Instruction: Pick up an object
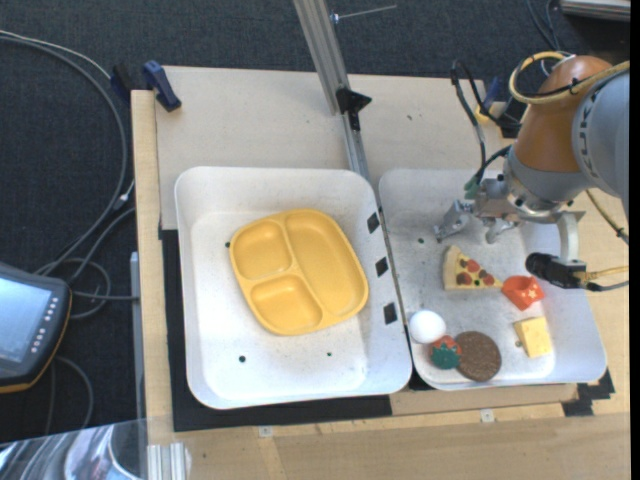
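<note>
Lighting: bright, even, overhead | shadows: soft, short | glare: mild on white bins (200, 193) | focus: slightly soft overall, coarse grain | edge distortion: slight

A robotics lab: loose cables (60, 98) trail over dark carpet beside a control pendant (28, 328) (lower left).

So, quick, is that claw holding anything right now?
Gripper: open, holding nothing, hanging over the right bin above the pizza slice.
</note>
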Robot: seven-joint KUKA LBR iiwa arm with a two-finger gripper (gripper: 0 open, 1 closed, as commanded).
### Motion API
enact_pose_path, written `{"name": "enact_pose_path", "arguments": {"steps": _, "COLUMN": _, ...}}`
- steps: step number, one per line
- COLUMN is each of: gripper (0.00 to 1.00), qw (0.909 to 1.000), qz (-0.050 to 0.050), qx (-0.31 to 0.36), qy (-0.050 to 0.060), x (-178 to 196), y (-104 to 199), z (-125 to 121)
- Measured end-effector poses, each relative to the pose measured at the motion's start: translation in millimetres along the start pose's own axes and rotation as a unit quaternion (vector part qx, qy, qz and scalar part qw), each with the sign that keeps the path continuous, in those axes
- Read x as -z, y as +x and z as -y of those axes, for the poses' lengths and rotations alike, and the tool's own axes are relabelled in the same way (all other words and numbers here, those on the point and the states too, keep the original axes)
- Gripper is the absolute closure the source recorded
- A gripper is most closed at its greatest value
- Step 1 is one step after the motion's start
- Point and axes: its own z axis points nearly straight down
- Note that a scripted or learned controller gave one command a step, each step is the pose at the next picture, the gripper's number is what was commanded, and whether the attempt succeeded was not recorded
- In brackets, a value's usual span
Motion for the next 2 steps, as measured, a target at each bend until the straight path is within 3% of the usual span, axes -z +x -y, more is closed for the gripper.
{"name": "enact_pose_path", "arguments": {"steps": 1, "gripper": 1.00, "qw": 1.0000, "qz": 0.000, "qx": 0.001, "qy": -0.004, "x": 15, "y": 1, "z": -2}}
{"name": "enact_pose_path", "arguments": {"steps": 2, "gripper": 1.00, "qw": 1.0000, "qz": 0.002, "qx": 0.000, "qy": -0.007, "x": 72, "y": -7, "z": 3}}
